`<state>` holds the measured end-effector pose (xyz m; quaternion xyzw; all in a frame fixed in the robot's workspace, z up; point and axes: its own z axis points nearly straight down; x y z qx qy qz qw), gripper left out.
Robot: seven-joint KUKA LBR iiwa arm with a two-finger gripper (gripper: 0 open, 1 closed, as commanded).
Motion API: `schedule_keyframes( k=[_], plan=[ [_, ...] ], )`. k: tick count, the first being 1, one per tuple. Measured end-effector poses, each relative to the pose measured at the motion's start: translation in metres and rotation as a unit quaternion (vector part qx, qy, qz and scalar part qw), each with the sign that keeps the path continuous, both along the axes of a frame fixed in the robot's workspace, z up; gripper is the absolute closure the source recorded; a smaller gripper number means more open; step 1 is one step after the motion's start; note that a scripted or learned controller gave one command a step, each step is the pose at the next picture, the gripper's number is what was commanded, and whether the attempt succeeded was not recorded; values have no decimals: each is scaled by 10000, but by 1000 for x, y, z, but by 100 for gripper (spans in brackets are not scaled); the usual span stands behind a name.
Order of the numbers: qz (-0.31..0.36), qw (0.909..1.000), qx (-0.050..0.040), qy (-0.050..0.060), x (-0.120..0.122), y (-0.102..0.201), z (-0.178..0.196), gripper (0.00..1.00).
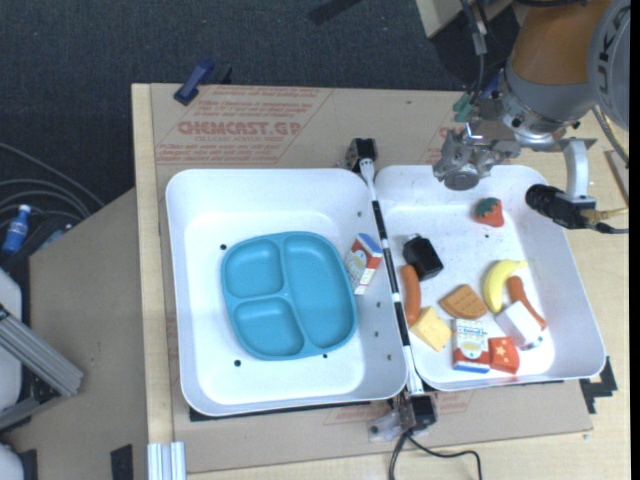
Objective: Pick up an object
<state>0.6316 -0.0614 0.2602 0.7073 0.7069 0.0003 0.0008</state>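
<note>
A: Which things lie nearest the pincer?

B: The strawberry. It sits on the floor of the right bin, just below and a little to the right of the pincer's tip, apart from it. Nothing is between the fingers that I can make out.

A: Fingers apart or together?

B: I cannot tell. The tip reads as one grey metal lump over the right bin's far rim.

A: And further out from it?

B: Below and slightly left of the pincer lies a small black block, and beside that, toward the divider, an orange sausage lying lengthwise. Below the pincer, well apart from it, are a brown cracker and a yellow cheese wedge. Below and to the right sits a banana, with a red and white piece touching its right side. At the bin's near edge, farthest from the pincer, are a small carton and a red box, side by side.

A: What about the other bin?

B: Left and below the pincer, across the divider, the left bin holds a blue three-part plate. A small milk carton lies tilted just by the plate's right edge, near the divider.

A: The arm itself?

B: It rises up and to the right of the pincer, orange band above grey wrist.
</note>
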Motion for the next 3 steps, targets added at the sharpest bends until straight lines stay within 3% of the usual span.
schedule_keyframes(
  k=[1,2,3],
  plan=[
    [10,10000,13,22,-21,75,-1,100],
    [-2,10000,0,0,6,50,3,100],
    [7,10000,1,-1,35,58,0,100]
  ],
)
